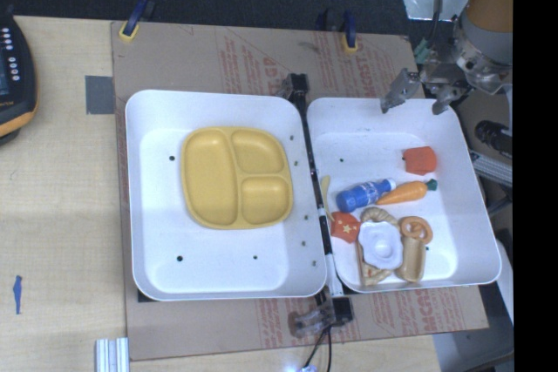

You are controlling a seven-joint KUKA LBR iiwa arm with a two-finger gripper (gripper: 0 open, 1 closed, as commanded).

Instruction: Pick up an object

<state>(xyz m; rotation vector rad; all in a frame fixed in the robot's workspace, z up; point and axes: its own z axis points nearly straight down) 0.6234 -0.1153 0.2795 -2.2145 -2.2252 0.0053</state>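
My gripper [420, 97] hangs above the far rim of the right bin [462, 144], open, with nothing between its two spread fingers. Below it in that bin lie a red block [420, 158], an orange carrot [404, 192], a blue bottle [363, 193], a small red piece with a yellow star [345, 227], a fried egg [380, 245] and a pretzel [414, 230] on wooden pieces. The nearest of them, the red block, lies well in front of the gripper.
The left bin [148, 187] holds a yellow divided plate [235, 177]. A black hinge strip [310, 179] runs between the bins. Clamps [350, 30] hold the cardboard at the far edge. A black and orange pendant [13, 74] sits at the left edge.
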